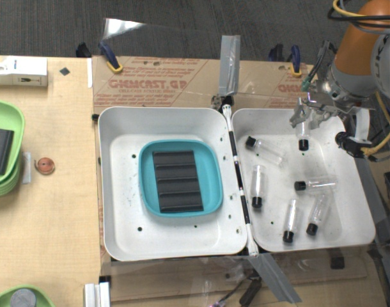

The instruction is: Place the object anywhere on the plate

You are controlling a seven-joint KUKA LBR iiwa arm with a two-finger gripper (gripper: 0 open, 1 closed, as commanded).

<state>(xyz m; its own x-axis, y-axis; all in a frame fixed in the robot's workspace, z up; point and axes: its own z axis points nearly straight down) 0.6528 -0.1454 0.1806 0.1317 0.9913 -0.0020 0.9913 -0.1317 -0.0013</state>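
From my remote station I see two white bins side by side: the left bin (118, 229) bears a teal plate (147, 171) with a black ridged insert (177, 181). The right bin (355, 222) holds several clear vials with black caps scattered flat. The grey arm (364, 43) reaches in over its far edge. Its gripper (303, 128) grips one vial (303, 139) upright between narrowed fingers, above the right bin, well apart from the plate.
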